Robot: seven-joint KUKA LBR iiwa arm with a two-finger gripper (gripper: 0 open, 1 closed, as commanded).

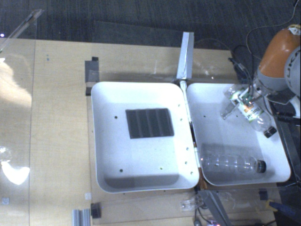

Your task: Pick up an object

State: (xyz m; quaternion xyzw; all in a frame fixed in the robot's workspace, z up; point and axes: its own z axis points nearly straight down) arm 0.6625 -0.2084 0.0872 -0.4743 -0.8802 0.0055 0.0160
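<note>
A small clear bottle (pixel 254 113) with a green and white label and a black cap lies slanted in the upper right part of the right bin (pixel 211 131). My gripper (pixel 240 99) is right at the bottle's upper end, low over the bin. A larger clear plastic bottle (pixel 229 163) with a dark cap lies on its side along the right bin's front wall. A dark ribbed rectangular pad (pixel 149 123) lies flat in the middle of the left bin (pixel 108 149).
The arm with its orange band (pixel 277 51) comes in over the right bin's far right corner. A grey divider bar (pixel 185 55) stands behind the joint between the bins. Cables and brackets run along the bench's right and front edges.
</note>
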